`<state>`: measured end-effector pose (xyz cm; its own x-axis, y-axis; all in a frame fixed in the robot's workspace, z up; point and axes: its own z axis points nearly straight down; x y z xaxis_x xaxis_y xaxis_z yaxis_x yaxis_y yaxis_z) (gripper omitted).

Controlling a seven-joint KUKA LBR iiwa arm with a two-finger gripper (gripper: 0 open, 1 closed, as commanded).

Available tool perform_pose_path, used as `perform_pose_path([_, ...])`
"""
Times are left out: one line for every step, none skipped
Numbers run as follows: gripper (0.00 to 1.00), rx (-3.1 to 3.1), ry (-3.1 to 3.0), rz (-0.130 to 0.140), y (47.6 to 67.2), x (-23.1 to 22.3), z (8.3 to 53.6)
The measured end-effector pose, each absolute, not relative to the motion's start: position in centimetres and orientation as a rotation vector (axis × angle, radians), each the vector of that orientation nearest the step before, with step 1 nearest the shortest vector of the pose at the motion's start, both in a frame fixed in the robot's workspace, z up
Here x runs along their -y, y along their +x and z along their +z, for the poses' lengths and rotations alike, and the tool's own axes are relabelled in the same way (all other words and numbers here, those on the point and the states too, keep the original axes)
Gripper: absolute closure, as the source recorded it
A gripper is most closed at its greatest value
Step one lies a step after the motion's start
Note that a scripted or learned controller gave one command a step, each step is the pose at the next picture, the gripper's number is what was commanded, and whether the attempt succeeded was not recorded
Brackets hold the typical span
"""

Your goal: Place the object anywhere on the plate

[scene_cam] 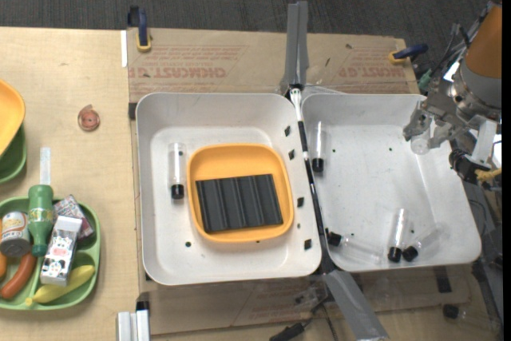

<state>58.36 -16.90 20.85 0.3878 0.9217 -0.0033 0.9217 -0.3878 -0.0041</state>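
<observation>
One orange plate [239, 192] holding one black ridged block [239, 201], end effector [421, 132] grip state unclear.

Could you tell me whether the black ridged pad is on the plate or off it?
On it: the black ridged pad lies flat inside the orange plate, with the rim showing all around it.

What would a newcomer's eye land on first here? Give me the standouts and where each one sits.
The orange plate in the left bin stands out, with a dark ribbed block lying on it. Clear tubes with black caps are scattered about: one beside the plate, several in the right bin. The gripper hangs over the right bin's far right edge.
</observation>
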Motion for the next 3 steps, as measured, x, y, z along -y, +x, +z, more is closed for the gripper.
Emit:
perform_pose_path([1.00, 1.903, -2.501, 0.005, 61.9, 20.4, 25.3])
perform_pose_path([1.00, 2.146, -2.296, 0.004, 65.9, 21.0, 39.2])
perform_pose_path([0.00, 2.146, -2.295, 0.004, 66.0, 21.0, 39.2])
